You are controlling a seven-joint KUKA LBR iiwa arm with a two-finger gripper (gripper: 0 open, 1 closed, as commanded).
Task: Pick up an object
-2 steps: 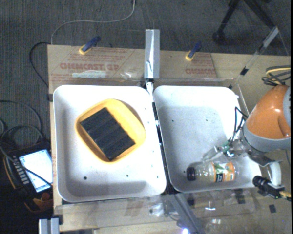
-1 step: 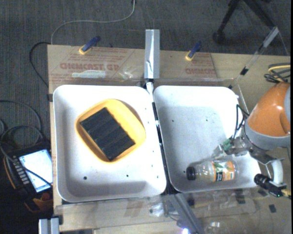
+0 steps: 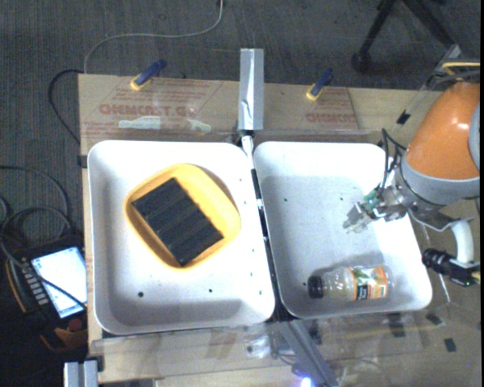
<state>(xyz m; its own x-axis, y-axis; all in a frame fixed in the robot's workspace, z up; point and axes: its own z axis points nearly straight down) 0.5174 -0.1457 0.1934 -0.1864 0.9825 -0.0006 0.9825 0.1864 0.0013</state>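
A clear plastic bottle (image 3: 351, 284) with a dark cap and an orange label lies on its side near the front of the right bin (image 3: 306, 176). A yellow sponge with a black ridged top (image 3: 181, 214) rests in the middle of the left bin (image 3: 113, 297). My gripper (image 3: 357, 218) hangs over the right part of the right bin, above and behind the bottle, apart from it. Nothing shows between its fingertips.
A metal divider post (image 3: 251, 87) stands at the back between the bins. Two blue and yellow clamps (image 3: 148, 73) hold the cardboard sheet behind them. A tablet (image 3: 56, 276) and cables lie on the floor at the left.
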